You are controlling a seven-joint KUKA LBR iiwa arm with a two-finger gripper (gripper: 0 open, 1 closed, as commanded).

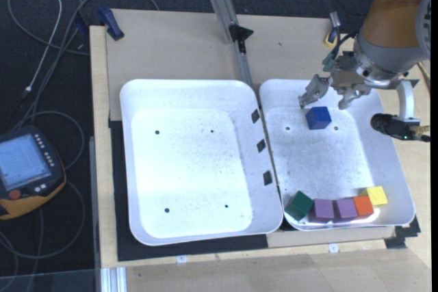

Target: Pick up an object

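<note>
A blue cube [318, 117] rests on the floor of the right bin [383, 147], near its far end. My gripper [324, 102] hangs just beyond and above it, open, with one finger to each side of the cube's far edge. Nothing is between the fingers. Along the right bin's near wall sits a row of cubes: green [299, 204], two purple [323, 208], orange [363, 204] and yellow [377, 196].
The left bin [137, 99] lies beside the right one, with black clips at the seam [262, 145]. A slanted metal pole [226, 3] rises behind the bins. A teach pendant [24, 167] and cables lie off the bench at the left.
</note>
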